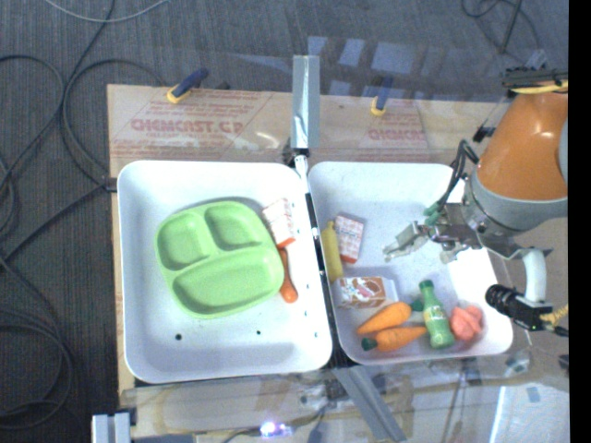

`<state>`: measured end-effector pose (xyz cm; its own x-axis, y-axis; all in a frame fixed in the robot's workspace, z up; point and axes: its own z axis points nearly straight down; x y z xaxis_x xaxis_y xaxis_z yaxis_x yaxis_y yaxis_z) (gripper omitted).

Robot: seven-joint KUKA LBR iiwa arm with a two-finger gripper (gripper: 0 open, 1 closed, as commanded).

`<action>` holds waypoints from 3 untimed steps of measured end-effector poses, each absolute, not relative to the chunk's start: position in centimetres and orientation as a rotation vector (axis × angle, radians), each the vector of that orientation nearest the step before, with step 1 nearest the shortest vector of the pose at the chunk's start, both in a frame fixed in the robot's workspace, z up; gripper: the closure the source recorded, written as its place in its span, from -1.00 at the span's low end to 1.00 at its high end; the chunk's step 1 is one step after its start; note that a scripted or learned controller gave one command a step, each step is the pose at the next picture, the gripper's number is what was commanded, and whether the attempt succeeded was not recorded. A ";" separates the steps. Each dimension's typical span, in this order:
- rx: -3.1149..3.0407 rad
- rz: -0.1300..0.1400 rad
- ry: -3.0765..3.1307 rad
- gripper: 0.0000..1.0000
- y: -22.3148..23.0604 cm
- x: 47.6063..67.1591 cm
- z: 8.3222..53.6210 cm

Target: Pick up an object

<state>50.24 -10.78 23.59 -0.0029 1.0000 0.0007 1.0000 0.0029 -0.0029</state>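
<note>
My gripper (403, 244) hangs over the middle of the right bin (397, 181), pointing left, open with nothing between its fingers. Just left of it lies a small red-and-white box (349, 236), and beside that a yellow stick-shaped item (331, 251). Toward the front of the bin sit a red-and-white packet (361, 292), two orange carrots (385, 317) (399, 337), a green bottle (433, 315) and a pink item (468, 322).
The left bin (138, 340) holds a green divided plate (220, 257), a small white carton (280, 221) and a thin orange stick (287, 280) along the plate's right edge. A metal divider (304, 100) stands behind the bins. The arm's orange body (524, 150) overhangs the right bin's right side.
</note>
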 end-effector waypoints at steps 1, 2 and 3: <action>-2.204 0.004 -2.235 -1.00 -4.7 55.3 18.2; -2.357 -0.009 -2.089 -1.00 -10.0 53.8 9.0; -2.323 -0.011 -2.131 -1.00 -11.3 60.1 9.0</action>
